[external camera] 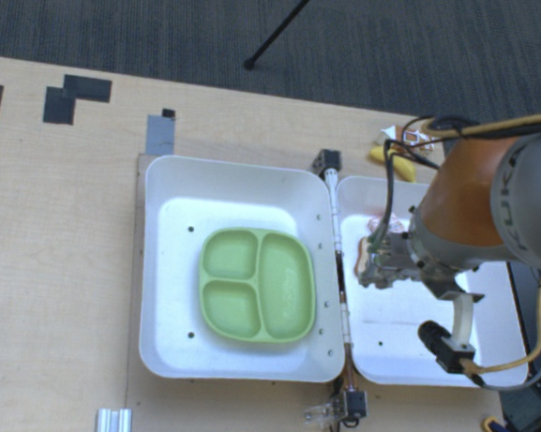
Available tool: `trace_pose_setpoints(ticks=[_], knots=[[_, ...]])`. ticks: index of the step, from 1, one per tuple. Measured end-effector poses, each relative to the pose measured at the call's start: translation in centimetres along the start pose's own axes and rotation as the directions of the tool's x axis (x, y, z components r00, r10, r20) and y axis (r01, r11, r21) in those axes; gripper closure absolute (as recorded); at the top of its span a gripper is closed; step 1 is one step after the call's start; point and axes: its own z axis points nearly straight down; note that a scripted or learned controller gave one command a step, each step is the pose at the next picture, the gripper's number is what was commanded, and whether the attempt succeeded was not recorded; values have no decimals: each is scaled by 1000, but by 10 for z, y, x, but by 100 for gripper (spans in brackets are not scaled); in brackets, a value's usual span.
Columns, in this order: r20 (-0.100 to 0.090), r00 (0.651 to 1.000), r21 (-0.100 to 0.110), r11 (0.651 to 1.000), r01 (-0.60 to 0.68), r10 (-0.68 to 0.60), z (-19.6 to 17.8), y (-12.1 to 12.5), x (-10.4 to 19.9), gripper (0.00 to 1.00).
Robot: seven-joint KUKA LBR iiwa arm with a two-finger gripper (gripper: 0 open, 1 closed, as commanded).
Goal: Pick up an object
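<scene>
Hand (376,267) at right bin (408,364) left wall, grip state unclear | green tray (257,285) fills left bin (169,249) centre

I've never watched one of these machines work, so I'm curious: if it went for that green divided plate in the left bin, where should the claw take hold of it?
Probably the raised outer rim of the green divided plate, coming straight down from above. It lies flat in the left bin, so its sides offer little, while a thin upright edge suits two fingers. The ridges between its three compartments might also do.
</scene>
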Motion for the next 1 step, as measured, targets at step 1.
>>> trace_pose_setpoints(ticks=[1], knots=[[0, 1000, 0, 1000, 1, -1, -58, 59, 41, 100]])
